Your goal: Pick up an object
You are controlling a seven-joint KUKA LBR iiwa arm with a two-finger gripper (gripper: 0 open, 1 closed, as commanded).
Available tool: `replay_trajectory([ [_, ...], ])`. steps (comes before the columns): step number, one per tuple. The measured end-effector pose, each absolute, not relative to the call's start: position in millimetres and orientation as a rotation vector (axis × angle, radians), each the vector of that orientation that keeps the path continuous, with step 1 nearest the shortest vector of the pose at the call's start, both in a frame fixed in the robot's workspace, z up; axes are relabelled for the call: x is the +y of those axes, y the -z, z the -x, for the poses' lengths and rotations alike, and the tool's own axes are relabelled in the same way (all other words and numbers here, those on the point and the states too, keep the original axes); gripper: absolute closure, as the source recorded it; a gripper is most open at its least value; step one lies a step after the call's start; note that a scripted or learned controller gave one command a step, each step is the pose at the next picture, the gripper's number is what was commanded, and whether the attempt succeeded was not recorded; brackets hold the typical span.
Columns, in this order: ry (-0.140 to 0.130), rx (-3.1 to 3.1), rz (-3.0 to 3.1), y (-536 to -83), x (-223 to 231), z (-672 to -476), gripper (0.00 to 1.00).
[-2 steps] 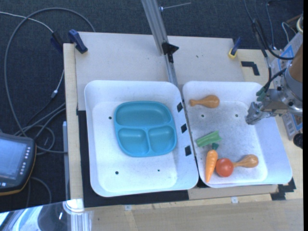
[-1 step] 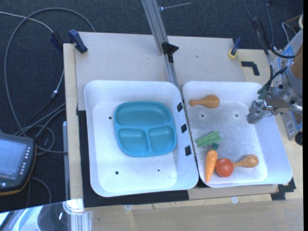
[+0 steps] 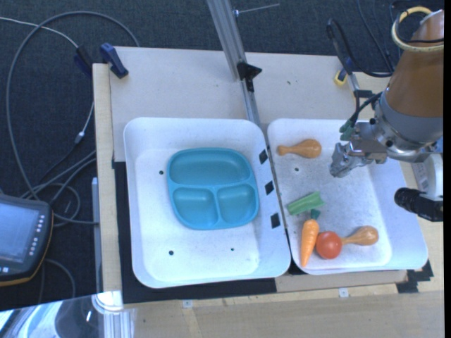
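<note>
Bench (image 3: 176, 83), two white bins side by side. Left bin (image 3: 141, 189): blue divided plate (image 3: 211, 187). Right bin (image 3: 402, 210): drumstick (image 3: 299, 148) near the top left; green piece (image 3: 304, 203) mid-left; carrot (image 3: 309, 241), tomato (image 3: 328, 245) and second drumstick (image 3: 362, 236) along the bottom, tomato touching both neighbours. Gripper (image 3: 342, 164) over the right bin's upper middle, nothing seen between its fingers. Tablet (image 3: 21, 234) at far left.

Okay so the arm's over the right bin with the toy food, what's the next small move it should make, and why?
Probably a short shift toward the drumstick at the bin's top left, then a descent. The gripper hangs above bare floor of the right bin, with nothing between its fingers, and that drumstick lies alone just beside it. The carrot, tomato and second drumstick are bunched together farther off.
</note>
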State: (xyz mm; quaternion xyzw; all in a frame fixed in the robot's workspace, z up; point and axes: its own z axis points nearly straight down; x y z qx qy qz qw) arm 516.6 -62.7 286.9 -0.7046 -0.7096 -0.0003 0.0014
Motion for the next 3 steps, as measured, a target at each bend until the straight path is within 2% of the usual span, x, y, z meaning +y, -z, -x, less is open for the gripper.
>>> replay_trajectory([
  [1, 0.003, -2.228, 2.214, -270, -14, -544.3, 1.0],
  [2, 0.002, -2.228, 2.215, -251, 34, -564.9, 1.0],
  [3, 0.005, -2.229, 2.213, -255, 87, -578.7, 1.0],
])
